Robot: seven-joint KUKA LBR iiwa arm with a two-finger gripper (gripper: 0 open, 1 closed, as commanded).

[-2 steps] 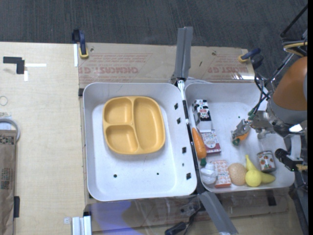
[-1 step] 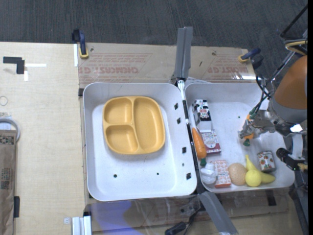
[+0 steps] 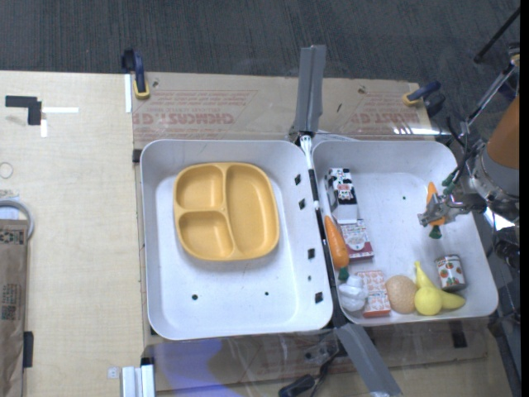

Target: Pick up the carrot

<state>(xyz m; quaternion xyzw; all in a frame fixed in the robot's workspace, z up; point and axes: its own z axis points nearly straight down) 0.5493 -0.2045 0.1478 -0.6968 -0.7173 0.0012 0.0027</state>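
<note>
Currently the table [image 3: 66, 246] presents a flat, pale wood-toned surface carrying two shallow white bins side by side. The left bin [image 3: 165, 304] is a smooth rounded-corner tray of white plastic; inside it lies a yellow compartment plate [image 3: 225, 211], matte, with three recesses and rounded corners. The right bin [image 3: 388, 168] matches the left in shape and finish. A grey divider bar [image 3: 312, 81] rises between the two bins at their far edge.

The arm [image 3: 504, 151] enters from the right, over the right bin's right side. The hand [image 3: 436, 216] sits low above the right bin, near its right wall; it appears metallic grey, with orange and green parts just beside it. Whether it is parted or closed cannot be determined, and nothing is seen gripped.

The carrot [image 3: 335, 241] lies in the right bin against its left wall, well apart from the hand. It is an elongated, tapered orange body with a smooth surface, lying roughly parallel to the wall.

Smaller items in the right bin: a printed carton [image 3: 342, 188], a tan egg-shaped object [image 3: 402, 293], a yellow pear-shaped object [image 3: 427, 297], a small printed can [image 3: 449, 273].
</note>
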